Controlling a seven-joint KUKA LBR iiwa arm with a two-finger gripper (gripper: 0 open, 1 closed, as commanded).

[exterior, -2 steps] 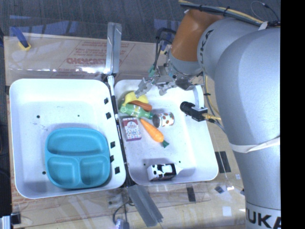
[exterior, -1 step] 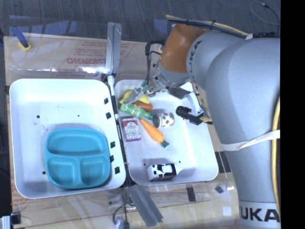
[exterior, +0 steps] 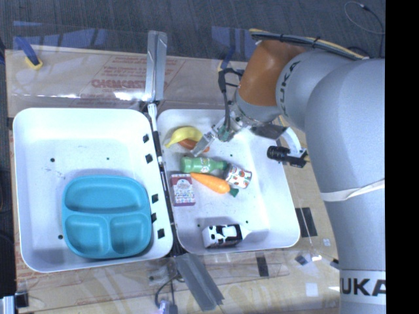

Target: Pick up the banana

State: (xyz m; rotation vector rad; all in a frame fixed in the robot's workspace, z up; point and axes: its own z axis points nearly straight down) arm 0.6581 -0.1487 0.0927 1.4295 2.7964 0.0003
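The gripper [exterior: 203,142] sits low in the upper part of the right bin [exterior: 278,237], a little above the frame's centre, reaching down-left from the grey arm [exterior: 327,103] that fills the right side. Whether it is released or clenched cannot be told at this size; nothing is seen between its tips.

The banana [exterior: 182,136] lies just left of the gripper tip, near the bin's upper-left corner, close to the divider between the bins. Its long axis runs roughly left to right across the frame, slightly curved, arching upward, with its right end nearest the gripper. Whether they touch is unclear.

Just below the gripper is a small red item [exterior: 189,145], then a green bottle [exterior: 204,165] lying sideways. Under that a carrot [exterior: 211,183] slants down to the right, next to a patterned packet [exterior: 238,176]. A small red box [exterior: 182,190] lies lower left, and a black-and-white toy [exterior: 224,234] near the bin's bottom edge.

The left bin [exterior: 39,142] holds a blue tray [exterior: 106,217].
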